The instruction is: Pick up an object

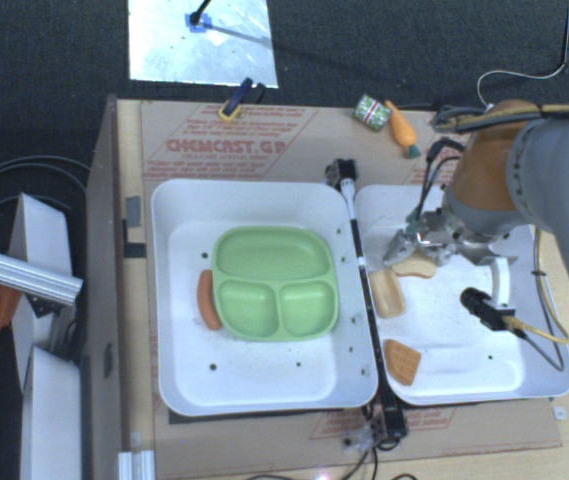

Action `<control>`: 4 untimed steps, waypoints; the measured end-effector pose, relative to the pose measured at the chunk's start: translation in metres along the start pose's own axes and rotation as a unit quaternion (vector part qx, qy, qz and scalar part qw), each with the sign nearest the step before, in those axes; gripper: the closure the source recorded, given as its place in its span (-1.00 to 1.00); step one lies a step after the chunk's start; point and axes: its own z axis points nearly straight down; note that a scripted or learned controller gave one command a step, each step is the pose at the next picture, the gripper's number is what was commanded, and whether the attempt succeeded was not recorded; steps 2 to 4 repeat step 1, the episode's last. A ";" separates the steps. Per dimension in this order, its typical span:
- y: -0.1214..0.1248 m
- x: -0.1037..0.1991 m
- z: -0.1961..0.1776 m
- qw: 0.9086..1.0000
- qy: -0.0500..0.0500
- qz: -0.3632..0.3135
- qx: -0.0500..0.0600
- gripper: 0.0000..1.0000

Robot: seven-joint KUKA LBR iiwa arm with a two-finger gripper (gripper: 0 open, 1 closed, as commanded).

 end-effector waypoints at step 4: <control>0.002 0.000 -0.012 1.000 0.000 -0.001 -0.002 1.00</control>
